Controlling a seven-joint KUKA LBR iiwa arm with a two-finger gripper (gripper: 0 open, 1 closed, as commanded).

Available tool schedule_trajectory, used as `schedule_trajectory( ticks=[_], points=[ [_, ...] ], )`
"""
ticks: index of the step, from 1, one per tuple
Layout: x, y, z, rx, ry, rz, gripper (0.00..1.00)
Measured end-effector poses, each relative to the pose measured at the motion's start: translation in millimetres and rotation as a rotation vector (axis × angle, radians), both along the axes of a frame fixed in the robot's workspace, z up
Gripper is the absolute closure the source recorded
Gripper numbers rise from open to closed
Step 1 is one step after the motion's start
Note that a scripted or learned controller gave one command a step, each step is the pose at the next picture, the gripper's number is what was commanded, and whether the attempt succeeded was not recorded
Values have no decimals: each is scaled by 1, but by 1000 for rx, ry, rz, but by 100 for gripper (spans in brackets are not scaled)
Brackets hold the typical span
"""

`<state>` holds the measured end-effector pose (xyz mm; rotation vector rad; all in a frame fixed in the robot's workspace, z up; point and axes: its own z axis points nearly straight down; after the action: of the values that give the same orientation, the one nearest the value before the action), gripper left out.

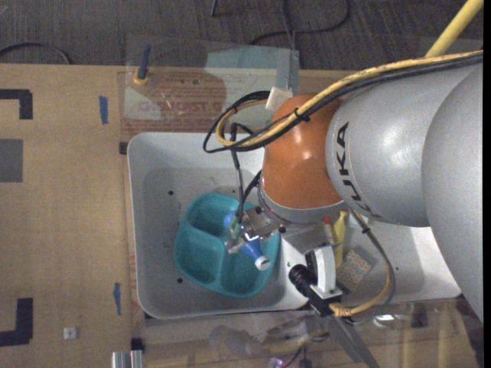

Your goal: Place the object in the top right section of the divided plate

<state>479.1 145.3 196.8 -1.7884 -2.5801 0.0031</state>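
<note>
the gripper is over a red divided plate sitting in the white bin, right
Not quite: the divided plate is teal, not red, as the camera view shows. The gripper is over it, and the plate sits in the white bin.

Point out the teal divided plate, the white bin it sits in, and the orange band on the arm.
teal divided plate [201, 248]: camera view, floor of its left section.
white bin [149, 205]: camera view, bare floor left of the plate.
orange band [299, 156]: camera view, middle of its curved surface.

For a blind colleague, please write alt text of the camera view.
A grey and orange robot arm reaches down over a teal divided plate lying in a white bin, its gripper just above the plate's sections.
</note>
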Motion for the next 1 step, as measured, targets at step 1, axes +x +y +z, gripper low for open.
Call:
schedule_trajectory(
  ticks=[1],
  points=[
    [-1,42,40,-1,-3,-281,100]
  ],
)
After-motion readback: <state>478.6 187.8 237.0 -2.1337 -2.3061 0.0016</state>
